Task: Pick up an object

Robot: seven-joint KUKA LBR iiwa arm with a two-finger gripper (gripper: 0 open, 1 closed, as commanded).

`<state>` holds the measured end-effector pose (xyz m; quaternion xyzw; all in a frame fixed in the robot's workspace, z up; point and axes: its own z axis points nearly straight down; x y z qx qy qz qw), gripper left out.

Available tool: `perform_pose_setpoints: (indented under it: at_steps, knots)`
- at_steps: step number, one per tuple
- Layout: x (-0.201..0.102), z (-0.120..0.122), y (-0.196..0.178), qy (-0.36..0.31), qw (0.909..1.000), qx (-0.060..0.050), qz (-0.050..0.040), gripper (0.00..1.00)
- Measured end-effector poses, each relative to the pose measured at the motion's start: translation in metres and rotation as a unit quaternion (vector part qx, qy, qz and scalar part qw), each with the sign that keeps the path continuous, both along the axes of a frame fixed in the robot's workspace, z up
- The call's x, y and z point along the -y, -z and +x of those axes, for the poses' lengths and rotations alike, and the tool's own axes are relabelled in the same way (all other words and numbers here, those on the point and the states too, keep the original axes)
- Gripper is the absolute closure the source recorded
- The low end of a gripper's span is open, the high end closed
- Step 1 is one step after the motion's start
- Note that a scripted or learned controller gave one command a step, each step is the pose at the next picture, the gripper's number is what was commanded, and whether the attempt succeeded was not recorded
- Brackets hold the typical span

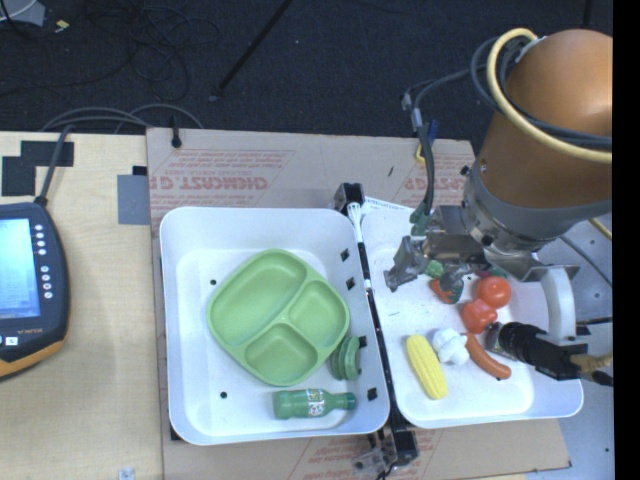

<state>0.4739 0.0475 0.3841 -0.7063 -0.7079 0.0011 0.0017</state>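
Observation:
The right bin holds a yellow corn cob, a small white garlic-like piece, an orange carrot-like piece, two red tomatoes and a red and green vegetable. My gripper hangs low over the upper left part of this bin, just left of the red and green vegetable. Nothing shows held in it. The arm's orange band and grey wrist hide the bin's far right corner.
The left bin holds a green divided plate, a green bottle lying on its side and a small dark green round piece at the plate's right edge. A handheld control pendant lies on the bench at far left.

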Motion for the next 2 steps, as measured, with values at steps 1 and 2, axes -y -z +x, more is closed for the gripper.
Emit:
perform_pose_setpoints:
  at_steps: [1,2]
  knots:
    - [0.004,0.003,-0.132,0.0,1.0,0.008,0.0003,1.0]
    - [-0.008,0.001,-0.036,0.0,1.0,-0.004,-0.0016,1.0]
